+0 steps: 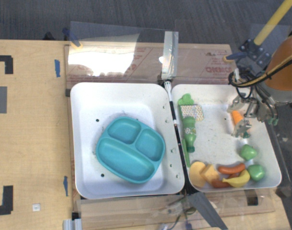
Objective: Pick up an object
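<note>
My gripper (243, 123) hangs low over the upper right part of the right bin (213, 133). A small orange piece (237, 116) lies right against its left side; whether it is held cannot be made out. Just below the gripper sits a green apple-like ball (248, 152). Along the bin's front edge lie a second green ball (256, 172), a red pepper (230, 168), a yellow banana (238, 178) and a yellow-orange piece (199, 172). A green bottle-shaped toy (188, 131) and a patterned pad (192, 111) lie by the bin's left wall.
The left bin (88, 104) holds a teal divided plate (131, 149). A ridge (177, 128) separates the two bins. A clear upright panel (117, 51) stands behind them. The arm and its cables (265, 75) come in over the right bin's far right corner.
</note>
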